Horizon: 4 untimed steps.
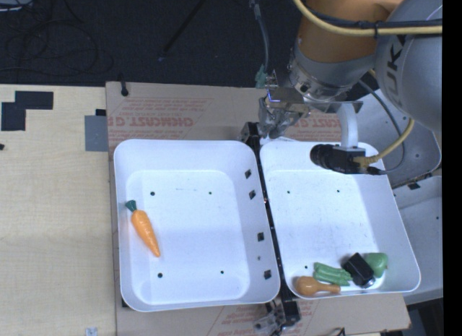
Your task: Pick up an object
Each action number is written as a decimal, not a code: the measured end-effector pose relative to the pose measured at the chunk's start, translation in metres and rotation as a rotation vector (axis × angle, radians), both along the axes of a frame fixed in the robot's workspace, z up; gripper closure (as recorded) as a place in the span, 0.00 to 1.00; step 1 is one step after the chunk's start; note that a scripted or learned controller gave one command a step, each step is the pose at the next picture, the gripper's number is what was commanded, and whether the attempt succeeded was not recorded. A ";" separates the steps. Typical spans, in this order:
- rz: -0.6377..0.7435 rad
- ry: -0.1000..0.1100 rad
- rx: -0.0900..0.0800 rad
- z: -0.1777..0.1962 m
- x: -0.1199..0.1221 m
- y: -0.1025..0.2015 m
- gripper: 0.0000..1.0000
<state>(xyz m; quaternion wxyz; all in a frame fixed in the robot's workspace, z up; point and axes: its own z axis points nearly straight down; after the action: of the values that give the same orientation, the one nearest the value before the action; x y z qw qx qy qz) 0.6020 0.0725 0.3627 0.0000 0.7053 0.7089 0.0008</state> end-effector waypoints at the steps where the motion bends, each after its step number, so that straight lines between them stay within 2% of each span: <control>1: -0.007 -0.011 -0.003 0.132 0.026 -0.041 1.00; 2: -0.003 0.014 -0.002 0.007 0.039 -0.015 1.00; 3: -0.007 -0.002 -0.002 0.097 0.015 -0.047 1.00; 4: -0.005 0.021 -0.003 -0.123 0.028 -0.031 1.00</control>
<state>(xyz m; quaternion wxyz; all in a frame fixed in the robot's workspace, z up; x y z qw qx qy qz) 0.6296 0.0419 0.2392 -0.0064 0.7070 0.7071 -0.0074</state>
